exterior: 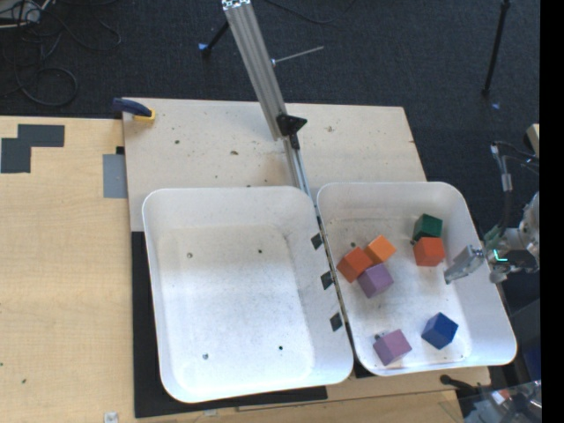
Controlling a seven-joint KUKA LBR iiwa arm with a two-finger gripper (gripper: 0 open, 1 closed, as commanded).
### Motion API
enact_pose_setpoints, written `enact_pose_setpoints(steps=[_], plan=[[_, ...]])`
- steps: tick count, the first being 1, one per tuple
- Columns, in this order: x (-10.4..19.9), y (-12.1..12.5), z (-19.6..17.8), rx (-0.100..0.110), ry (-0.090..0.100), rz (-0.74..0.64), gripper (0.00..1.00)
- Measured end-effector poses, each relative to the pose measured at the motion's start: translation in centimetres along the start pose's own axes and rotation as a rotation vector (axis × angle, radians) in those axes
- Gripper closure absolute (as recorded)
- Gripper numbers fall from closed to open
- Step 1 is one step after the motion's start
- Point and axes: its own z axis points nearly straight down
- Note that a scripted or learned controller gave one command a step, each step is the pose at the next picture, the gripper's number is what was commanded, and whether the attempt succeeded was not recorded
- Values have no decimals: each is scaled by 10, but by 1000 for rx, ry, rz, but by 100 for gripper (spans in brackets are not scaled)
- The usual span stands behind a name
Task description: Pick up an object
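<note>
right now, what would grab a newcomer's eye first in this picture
The cluster of coloured blocks in the right bin stands out: an orange block, a smaller orange block and a purple block bunched together, with a green block and a blue block apart. The gripper sits at that bin's right edge, near another orange block.

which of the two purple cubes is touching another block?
The upper purple cube, mid-bin: it sits against the orange cubes just above it. The other purple cube lies alone near the right bin's front edge, apart from the blue cube.
</note>
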Motion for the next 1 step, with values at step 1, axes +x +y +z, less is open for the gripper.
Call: enact_pose_setpoints(steps=[1], plan=[[8, 6, 50, 5, 2, -1, 0]])
